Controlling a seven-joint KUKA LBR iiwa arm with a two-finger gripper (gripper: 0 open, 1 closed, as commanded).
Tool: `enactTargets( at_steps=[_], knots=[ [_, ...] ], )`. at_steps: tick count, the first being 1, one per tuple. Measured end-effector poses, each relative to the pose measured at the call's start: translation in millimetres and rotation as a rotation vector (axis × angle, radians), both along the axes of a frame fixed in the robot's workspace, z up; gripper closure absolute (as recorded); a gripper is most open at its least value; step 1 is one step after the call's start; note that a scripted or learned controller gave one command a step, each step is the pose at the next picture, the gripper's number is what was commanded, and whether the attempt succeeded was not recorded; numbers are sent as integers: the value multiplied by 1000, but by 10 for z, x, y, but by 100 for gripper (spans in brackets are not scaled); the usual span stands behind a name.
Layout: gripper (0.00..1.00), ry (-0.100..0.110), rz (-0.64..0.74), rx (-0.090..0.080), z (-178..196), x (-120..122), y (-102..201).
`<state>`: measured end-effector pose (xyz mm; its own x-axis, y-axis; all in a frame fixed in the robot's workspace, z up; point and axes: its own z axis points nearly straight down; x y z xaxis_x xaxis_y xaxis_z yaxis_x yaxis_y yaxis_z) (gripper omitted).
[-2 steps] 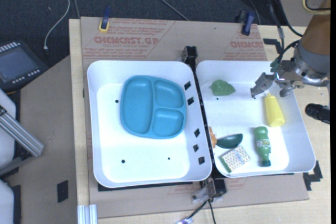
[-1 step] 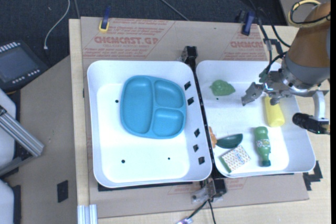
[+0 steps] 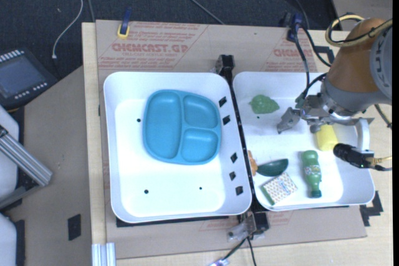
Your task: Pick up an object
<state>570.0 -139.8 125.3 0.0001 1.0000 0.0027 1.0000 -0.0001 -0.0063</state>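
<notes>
Surroundings: a counter (image 3: 187, 34) topped with cardboard, dark carpet and loose cables beyond it, two white bins side by side.
Left bin (image 3: 124, 134): a blue divided plate (image 3: 182, 126), well away from the tool.
Right bin (image 3: 355, 187): the arm's working area.
Tool (image 3: 292, 122): low over the right bin; its grip cannot be told from here.
Nearest things: a green leafy piece (image 3: 264, 104) just beyond the tip; a yellow item (image 3: 325, 136) close beside the wrist.
Further off: a green bottle (image 3: 311, 172), a dark green wedge (image 3: 273, 166), a checked packet (image 3: 278, 187), all toward the near rim.
Advice: choose one target, probably the leafy piece, centre above it, then descend straight so neighbours are not nudged.
</notes>
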Motion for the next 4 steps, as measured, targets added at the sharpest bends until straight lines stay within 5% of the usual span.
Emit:
enactTargets(
  at_steps=[1,2,4],
  knots=[
    [0,-1,0,0,-428,-6,7],
    [100,-6,0,-1,-291,9,7],
    [100,-11,0,-4,654,20,-155]
  ],
)
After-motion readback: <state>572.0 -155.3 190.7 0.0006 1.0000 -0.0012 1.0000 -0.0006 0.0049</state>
